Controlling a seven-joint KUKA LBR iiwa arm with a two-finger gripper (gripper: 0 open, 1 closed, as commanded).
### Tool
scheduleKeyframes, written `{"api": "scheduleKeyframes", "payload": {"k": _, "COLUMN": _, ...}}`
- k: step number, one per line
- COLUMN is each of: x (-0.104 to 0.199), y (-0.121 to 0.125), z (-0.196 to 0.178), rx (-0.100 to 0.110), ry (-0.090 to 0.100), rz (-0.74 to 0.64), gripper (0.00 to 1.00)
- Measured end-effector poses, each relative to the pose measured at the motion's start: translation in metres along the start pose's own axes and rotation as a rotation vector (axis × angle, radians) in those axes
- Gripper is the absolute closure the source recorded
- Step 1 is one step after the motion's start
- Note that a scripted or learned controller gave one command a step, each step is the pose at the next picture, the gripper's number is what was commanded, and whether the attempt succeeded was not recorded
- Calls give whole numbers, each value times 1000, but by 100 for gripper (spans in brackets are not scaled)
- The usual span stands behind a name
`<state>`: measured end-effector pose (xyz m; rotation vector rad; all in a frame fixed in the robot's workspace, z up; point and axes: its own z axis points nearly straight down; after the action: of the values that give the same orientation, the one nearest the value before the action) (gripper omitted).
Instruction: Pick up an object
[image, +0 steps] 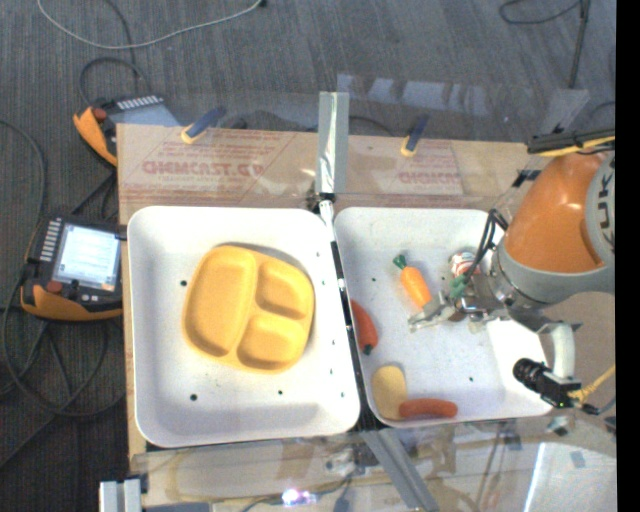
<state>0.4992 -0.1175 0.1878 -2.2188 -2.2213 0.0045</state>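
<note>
In the right bin (480, 225) lie an orange toy carrot (413, 284) with a green top, a red pepper-like piece (365, 326) against the left wall, a pale yellow lump (389, 381) and a red sausage (428, 408) near the front wall. My gripper (434, 314) hangs low over the middle of this bin, just right of and below the carrot's tip. Nothing is seen held in it. The arm's orange band (560, 215) rises to the right of it.
The left bin (150, 400) holds a yellow three-compartment tray (250, 305). A metal divider (332, 150) stands between the bins at the back. A handheld pendant (80, 262) lies on the floor at the left.
</note>
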Motion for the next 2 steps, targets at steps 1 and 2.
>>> {"api": "scheduleKeyframes", "payload": {"k": 1, "x": -7, "y": 53, "z": 48, "rx": -1, "ry": 0, "rz": -90, "gripper": 0}}
{"api": "scheduleKeyframes", "payload": {"k": 2, "x": -33, "y": 99, "z": 98, "rx": -11, "ry": -4, "rz": -183, "gripper": 0}}
